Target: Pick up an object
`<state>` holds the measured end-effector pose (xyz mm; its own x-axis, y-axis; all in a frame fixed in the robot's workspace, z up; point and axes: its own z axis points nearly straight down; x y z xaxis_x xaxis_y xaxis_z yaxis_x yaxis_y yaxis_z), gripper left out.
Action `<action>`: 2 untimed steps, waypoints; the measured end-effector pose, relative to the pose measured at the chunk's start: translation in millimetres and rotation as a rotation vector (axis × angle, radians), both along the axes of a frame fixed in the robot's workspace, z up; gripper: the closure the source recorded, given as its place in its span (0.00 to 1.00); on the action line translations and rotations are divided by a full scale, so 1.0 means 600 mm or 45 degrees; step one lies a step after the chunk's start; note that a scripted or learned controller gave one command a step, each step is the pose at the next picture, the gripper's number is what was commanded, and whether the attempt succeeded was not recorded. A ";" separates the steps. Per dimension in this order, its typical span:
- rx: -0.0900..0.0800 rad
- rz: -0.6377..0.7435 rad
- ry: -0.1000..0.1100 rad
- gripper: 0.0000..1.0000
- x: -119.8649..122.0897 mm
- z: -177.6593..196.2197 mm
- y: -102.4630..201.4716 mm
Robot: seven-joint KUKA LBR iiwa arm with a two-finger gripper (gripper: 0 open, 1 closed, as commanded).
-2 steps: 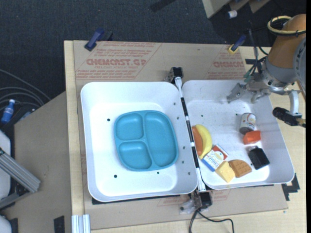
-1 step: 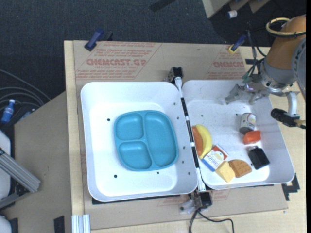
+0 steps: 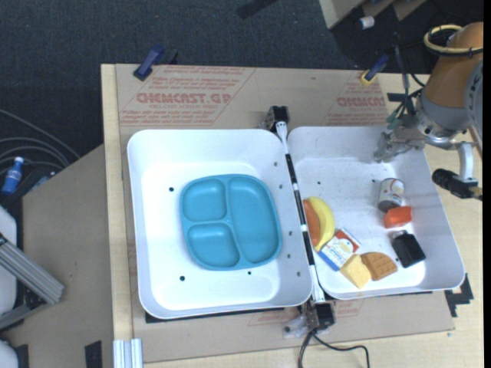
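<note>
The brown sheet (image 3: 230, 90) covering the surface behind the two bins carries red printing. The large line behind the left bin (image 3: 146, 205) reads "CHEMCAST G P"; the same word starts again behind the right bin (image 3: 441, 282), cut off there. Smaller red lines above and below it are too fine to read. The small carton (image 3: 337, 249) in the right bin has a label, illegible.

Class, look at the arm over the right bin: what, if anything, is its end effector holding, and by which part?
Nothing is held: the end effector hangs above bare floor at the right bin's far end, apart from the objects.
</note>
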<state>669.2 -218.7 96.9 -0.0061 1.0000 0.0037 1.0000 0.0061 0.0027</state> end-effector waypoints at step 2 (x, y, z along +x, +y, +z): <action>0.017 0.000 0.011 0.00 0.000 -0.015 0.006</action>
